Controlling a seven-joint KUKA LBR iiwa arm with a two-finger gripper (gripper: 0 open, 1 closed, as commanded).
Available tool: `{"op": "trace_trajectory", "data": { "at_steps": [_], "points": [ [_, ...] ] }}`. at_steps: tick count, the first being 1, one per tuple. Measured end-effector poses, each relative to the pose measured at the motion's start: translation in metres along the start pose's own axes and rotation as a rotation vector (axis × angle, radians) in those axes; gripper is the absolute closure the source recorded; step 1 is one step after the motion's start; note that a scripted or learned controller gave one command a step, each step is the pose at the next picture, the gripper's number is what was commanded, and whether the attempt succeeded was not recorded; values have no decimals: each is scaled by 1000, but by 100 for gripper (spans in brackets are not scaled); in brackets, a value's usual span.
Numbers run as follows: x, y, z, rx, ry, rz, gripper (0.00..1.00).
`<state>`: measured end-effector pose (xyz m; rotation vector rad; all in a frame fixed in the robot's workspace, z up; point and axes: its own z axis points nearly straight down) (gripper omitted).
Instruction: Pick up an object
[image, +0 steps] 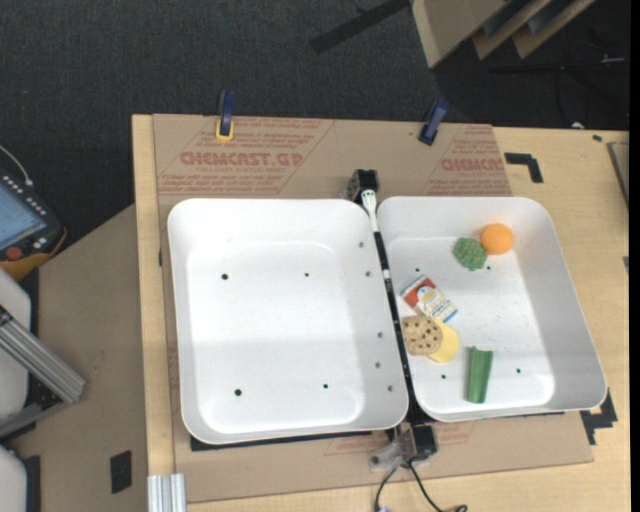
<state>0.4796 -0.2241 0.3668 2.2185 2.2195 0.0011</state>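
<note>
Within the right bin (560, 330), all the objects lie loose: an orange ball (496, 238) at two o'clock touching a green lump (469, 252), a small card (428, 299) near centre-left, a spotted cookie (423, 335) at eight o'clock, and a green block (479, 375) at six. Whether the pincer is open cannot be told.

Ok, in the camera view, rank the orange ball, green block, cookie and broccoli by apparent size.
1. Green block, longest.
2. Cookie.
3. Broccoli and orange ball: too alike to rank, and they sit farther from the camera.
</note>
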Motion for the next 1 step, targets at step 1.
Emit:
{"op": "trace_trajectory", "data": {
  "at_steps": [1],
  "points": [
    [0, 0, 0, 0, 0, 0, 100]
  ]
}}
